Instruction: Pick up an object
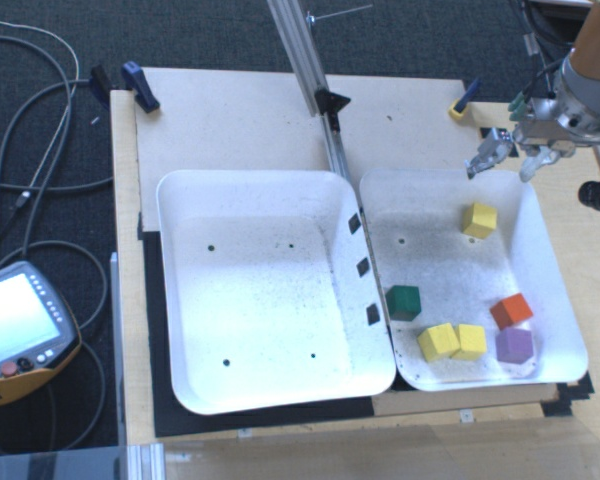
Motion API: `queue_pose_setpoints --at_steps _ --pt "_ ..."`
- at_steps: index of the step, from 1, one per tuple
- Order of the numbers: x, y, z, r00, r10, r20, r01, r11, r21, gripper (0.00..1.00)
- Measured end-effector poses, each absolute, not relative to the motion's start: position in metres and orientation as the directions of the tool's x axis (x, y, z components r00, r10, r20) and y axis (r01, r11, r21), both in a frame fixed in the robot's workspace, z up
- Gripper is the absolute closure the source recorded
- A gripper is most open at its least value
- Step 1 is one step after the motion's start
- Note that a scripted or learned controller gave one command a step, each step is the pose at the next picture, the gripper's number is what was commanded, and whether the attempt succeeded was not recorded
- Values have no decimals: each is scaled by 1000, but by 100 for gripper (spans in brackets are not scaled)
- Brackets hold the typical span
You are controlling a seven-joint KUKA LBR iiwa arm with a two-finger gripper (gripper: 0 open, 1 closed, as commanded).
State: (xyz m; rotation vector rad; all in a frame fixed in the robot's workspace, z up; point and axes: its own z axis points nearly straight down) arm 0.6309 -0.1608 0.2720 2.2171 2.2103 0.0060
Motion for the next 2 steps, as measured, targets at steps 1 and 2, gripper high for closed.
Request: queue_pose_setpoints --at_steps 1,2 --pt "614 -181 105 1 1000 3 1000 -1 -10 0" --pt "677 -218 95 2 1000 2 1000 -2 -13 0"
